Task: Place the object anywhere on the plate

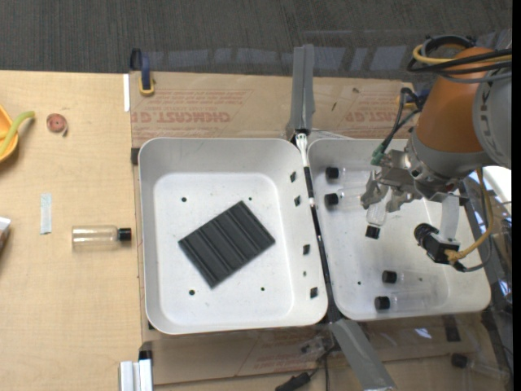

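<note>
A dark grey ridged plate (227,242) lies at a slant on the floor of the left bin (163,218). My gripper (383,204) hangs over the upper middle of the right bin (456,300), well to the right of the plate. A small clear vial (374,218) with a black cap pointing down sticks out from between the fingers, and the gripper is shut on it.
Several more black-capped vials lie in the right bin, two near its left wall (331,173) and two near its front (389,277). Another vial (99,235) rests on the wooden bench left of the bins. A metal divider (303,96) stands between the bins at the back.
</note>
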